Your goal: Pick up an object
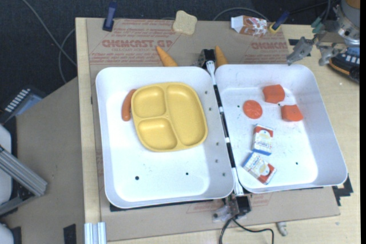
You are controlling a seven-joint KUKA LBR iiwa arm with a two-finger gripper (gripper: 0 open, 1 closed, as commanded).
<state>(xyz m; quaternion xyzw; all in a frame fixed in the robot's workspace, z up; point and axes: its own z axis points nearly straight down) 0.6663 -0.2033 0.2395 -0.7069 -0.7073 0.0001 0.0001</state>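
Arm (349,8): enters at the upper right of the frame, above the far right corner of the right bin.
End effector (313,50): at the upper right, over the desk just beyond the right bin's far rim; two thin fingers splay apart, released, with nothing between them.
Desk (143,37): tan board with red lettering, carrying both bins at mid-frame.
Left bin (114,180): white, left of centre, touching the right bin along a middle seam.
Tray (168,116): yellow, three compartments, in the upper half of the left bin.
Sausage (127,104): orange-red, lying against the tray's left edge inside the left bin.
Right bin (320,146): white, right of centre.
Red blocks: one (273,94) near the bin's upper middle, another (292,113) just below and right of it, close but apart.
Red disc (252,109): left of the blocks, near the seam.
Cartons: one (263,140) at the bin's centre, a second (259,167) just below it, tilted.
Bread (185,22): on the desk's far edge, top centre.
Carrots: one (166,56) beyond the left bin's far rim, another (220,56) near the seam's top.
Wrapper (249,24): on the desk at the top, right of the bread.
Blue clip (108,16): at the desk's upper left corner.
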